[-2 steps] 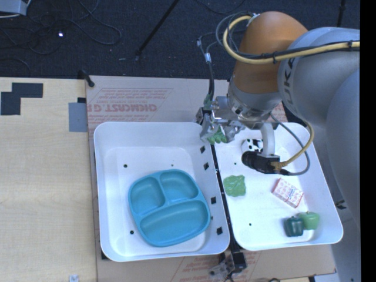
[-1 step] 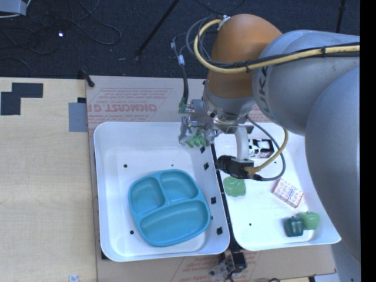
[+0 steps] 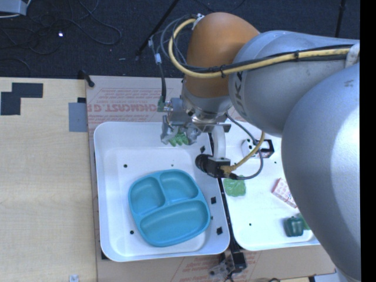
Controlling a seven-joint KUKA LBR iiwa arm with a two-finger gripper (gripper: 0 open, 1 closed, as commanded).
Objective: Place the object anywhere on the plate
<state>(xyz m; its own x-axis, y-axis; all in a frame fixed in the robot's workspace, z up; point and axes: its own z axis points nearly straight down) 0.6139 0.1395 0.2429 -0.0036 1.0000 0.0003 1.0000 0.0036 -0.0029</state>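
Two shallow white bins sat side by side in the camera view, and the left bin (image 3: 108,157) carried a blue divided plate (image 3: 169,208) with three compartments. The gripper (image 3: 178,135) hung over the far part of that bin, above and beyond the plate's far rim, with a small green object (image 3: 180,138) showing at its tips. The green piece appeared pinched between the fingers, so the pincer looked clamped on it, though the wrist hid much of the contact and the hold could not be judged secure.

The right bin (image 3: 258,239) held another light green lump (image 3: 234,187) near the divider, a pink-and-white item (image 3: 285,191), and a darker green block (image 3: 294,225) toward the near edge; a black fitting with a yellow cable (image 3: 212,165) dangled off the wrist between the bins.

The chief risk, as I judged it, was release too early: the green object sat beyond the plate's rim rather than over it, so a drop from there would land on bare bin floor. A weak pinch could also let it slip during the carry, and the dangling cable fitting might brush the plate or divider.

The object's shape was too small and too covered to read a clear long axis; it seemed to stretch roughly left to right beneath the fingers, but which way it pointed I could not tell.
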